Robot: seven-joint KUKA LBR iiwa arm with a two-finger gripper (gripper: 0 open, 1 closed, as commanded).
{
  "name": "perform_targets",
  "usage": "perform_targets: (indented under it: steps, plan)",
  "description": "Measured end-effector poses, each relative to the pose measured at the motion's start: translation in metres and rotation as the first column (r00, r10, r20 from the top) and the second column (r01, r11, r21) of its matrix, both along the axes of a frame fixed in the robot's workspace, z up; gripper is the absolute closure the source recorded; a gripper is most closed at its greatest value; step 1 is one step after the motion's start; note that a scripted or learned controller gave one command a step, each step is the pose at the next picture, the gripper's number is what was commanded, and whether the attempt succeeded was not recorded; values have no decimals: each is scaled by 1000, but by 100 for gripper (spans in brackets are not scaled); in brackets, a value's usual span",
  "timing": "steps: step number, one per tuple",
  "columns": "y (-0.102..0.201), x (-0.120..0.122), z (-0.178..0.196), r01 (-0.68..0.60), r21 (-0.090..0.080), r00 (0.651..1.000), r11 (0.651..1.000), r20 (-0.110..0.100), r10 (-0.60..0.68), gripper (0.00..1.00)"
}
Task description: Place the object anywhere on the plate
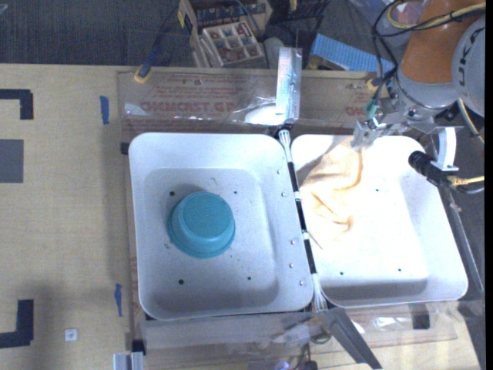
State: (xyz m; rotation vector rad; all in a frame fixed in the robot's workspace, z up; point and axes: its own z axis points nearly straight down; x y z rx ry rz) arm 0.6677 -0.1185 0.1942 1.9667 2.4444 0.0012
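Note:
A round teal plate (202, 223) lies in the middle of the left bin (154, 160). Over the far edge of the right bin (431, 276), my gripper (362, 137) hangs from the grey arm with the orange band. A limp tan and orange object (339, 183), blurred, trails from the fingertips down to the bin floor at the left. Its top end sits between the fingers, which are shut on it. The object is well to the right of the plate, across the wall between the bins.
The ridge between the two bins (299, 206) runs between the object and the plate. A clear plastic sheet (208, 106) lies behind the bins. A black cable end (422, 163) juts in at the right bin's far right rim.

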Motion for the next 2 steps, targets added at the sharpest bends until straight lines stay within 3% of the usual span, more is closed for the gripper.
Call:
perform_targets:
  steps: [1, 2]
  plan:
    - [-1, 1, 32, 0, 0, 1000, 1000, 1, 0, 100]
    - [41, -17, 25, -388, 2, 922, 922, -2, 388, 100]
